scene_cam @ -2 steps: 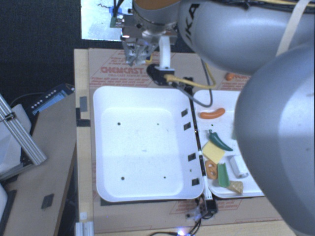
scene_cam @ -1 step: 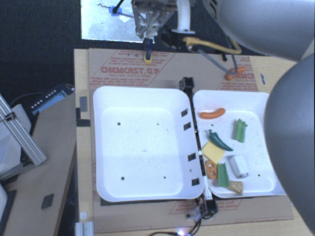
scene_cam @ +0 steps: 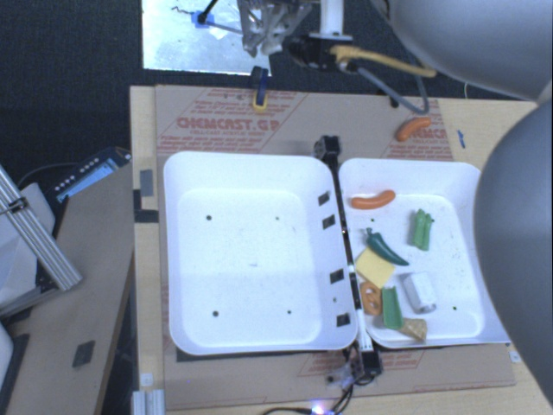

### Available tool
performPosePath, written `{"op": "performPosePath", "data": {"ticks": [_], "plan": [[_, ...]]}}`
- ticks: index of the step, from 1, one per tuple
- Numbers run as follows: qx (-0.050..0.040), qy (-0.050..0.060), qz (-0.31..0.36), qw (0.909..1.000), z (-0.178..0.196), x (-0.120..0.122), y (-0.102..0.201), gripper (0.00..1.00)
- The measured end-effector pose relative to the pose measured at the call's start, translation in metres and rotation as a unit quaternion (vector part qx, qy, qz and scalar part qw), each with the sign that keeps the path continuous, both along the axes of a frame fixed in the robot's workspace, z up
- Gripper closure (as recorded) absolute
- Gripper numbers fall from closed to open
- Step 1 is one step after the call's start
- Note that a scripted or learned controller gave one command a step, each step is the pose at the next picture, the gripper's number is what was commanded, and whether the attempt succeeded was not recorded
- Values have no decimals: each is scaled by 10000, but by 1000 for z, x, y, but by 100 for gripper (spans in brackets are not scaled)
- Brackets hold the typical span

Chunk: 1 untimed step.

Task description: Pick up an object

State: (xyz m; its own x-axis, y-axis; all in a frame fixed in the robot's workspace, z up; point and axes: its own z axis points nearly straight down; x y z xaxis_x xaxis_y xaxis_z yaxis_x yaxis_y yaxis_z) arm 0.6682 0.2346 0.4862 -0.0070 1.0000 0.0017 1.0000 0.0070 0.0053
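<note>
Above the bench's far edge the gripper [scene_cam: 262,37] hangs (whether open or shut I cannot tell), well apart from the crowded right bin [scene_cam: 462,180], where a descent could nudge neighbouring pieces.

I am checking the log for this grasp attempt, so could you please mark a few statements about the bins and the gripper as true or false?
1. The toys lie in the right bin. True.
2. An orange sausage lies in the right bin, near its far edge. True.
3. The gripper hangs low inside the left bin. False: it is above the bench beyond the bins' far edge.
4. A second sausage lies on the cardboard outside the bins. True.
5. The green pepper is in the left bin. False: it is in the right bin, by the divider.
</note>
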Motion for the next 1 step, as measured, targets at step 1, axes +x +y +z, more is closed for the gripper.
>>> {"op": "performPosePath", "data": {"ticks": [1], "plan": [[-1, 8, -1, 10000, 29, 0, 0, 100]]}}
